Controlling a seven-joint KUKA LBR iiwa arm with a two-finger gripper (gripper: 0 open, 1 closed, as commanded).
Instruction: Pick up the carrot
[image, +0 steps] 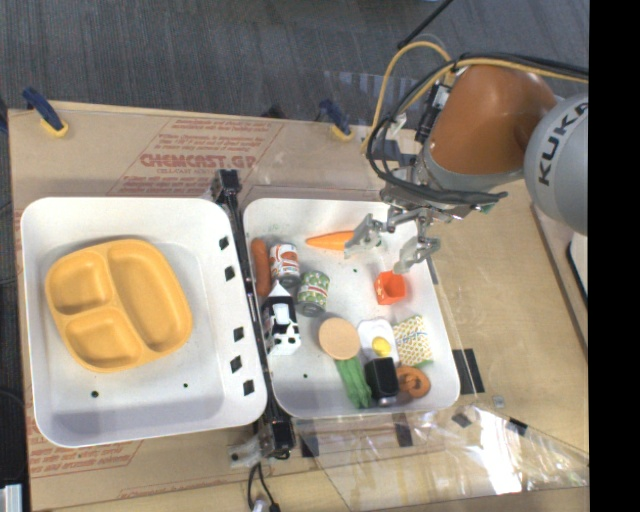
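Note:
The carrot (330, 240) is a small orange cone lying on its side at the back of the right bin (300, 212), tip pointing left. My gripper (390, 245) hangs just to the right of it, above the bin floor, with its two fingers (364, 236) spread apart and nothing between them. The left finger is close to the carrot's thick end; whether it touches it I cannot tell. The other finger (413, 254) stands over the bin's right part, above a small orange-red piece (391, 288).
The right bin also holds a sausage (260, 262), two cans (286, 263), a cow figure (283, 325), a round biscuit (339, 338), a green piece (353, 382), a fried egg (378, 340), a black block (381, 378), a waffle (413, 340) and a doughnut (412, 381). A yellow divided plate (118, 302) lies in the left bin (60, 400).

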